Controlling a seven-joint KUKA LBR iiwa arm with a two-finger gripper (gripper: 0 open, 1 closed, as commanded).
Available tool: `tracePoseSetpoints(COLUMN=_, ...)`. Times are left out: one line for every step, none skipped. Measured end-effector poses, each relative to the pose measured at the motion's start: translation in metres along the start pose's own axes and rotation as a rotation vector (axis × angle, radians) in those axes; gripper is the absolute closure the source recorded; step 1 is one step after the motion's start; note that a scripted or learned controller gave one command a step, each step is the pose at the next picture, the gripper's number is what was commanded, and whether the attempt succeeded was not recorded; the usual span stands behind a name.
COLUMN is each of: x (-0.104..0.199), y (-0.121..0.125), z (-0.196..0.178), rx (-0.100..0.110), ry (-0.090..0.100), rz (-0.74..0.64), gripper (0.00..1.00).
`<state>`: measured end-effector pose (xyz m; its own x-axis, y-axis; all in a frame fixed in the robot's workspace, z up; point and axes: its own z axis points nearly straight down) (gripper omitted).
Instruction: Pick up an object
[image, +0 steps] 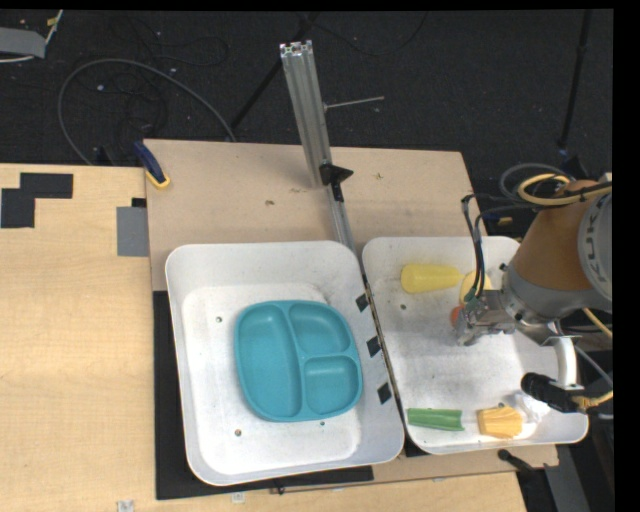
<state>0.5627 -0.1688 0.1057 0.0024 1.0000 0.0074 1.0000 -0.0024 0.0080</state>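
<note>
Green piece (434, 419) lies below the hand (476, 325), whose grip I cannot tell.

Both bins, the left bin (200, 300) and the right bin (440, 370), are white; the right bin floor shows grey scuffing. The divided plate (297, 360) is teal. The rounded object (430, 278) near the right bin's far wall is yellow. The flat strip (434, 419) is green. The block (500, 423) beside it is yellow-orange. The arm (560, 260) has an orange band above grey. The bench (70, 340) is pale wood-toned, with black and grey squares.
</note>
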Motion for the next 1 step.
tracePoseSetpoints(x=0.0005, y=-0.0084, z=-0.056, rx=0.006, ry=-0.008, rz=-0.003, gripper=1.0)
